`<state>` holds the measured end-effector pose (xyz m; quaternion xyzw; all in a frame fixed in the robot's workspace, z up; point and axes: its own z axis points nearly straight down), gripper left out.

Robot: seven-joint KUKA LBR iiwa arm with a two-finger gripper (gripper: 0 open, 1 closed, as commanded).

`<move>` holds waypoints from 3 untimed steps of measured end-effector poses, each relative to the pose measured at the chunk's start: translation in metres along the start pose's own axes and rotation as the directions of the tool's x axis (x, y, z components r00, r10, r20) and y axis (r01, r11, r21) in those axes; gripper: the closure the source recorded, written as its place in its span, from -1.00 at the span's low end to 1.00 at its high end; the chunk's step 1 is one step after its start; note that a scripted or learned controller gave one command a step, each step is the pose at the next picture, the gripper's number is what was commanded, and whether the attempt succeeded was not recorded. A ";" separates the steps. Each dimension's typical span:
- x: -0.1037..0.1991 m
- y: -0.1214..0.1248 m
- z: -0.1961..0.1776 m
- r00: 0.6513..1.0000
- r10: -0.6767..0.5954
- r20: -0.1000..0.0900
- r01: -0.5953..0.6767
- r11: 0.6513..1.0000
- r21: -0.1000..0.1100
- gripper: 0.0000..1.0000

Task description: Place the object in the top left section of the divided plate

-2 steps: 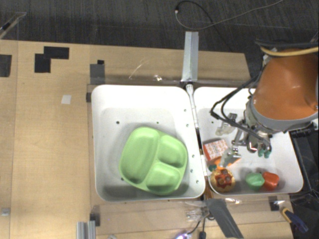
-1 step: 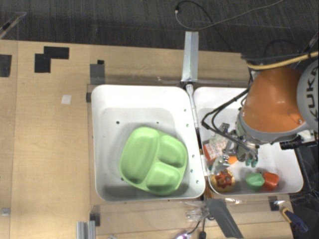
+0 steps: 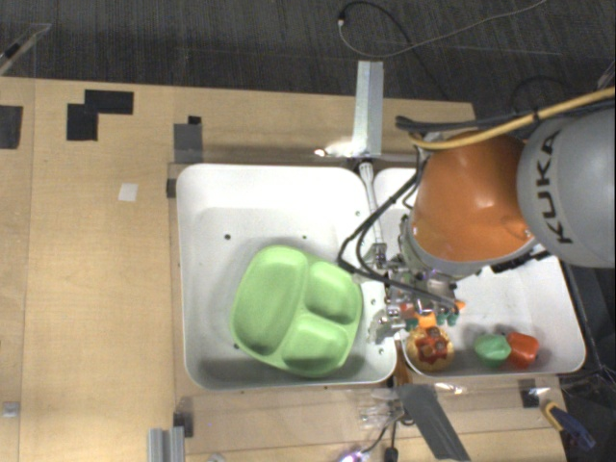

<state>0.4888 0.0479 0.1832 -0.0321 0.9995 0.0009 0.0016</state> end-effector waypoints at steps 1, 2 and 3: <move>-0.004 0.014 0.000 0.973 -0.230 0.001 0.230 0.973 0.000 -1.00; -0.008 -0.043 -0.001 0.986 -0.164 0.002 0.164 0.986 0.001 -1.00; -0.005 -0.009 0.000 0.947 -0.322 0.001 0.322 0.947 0.000 -1.00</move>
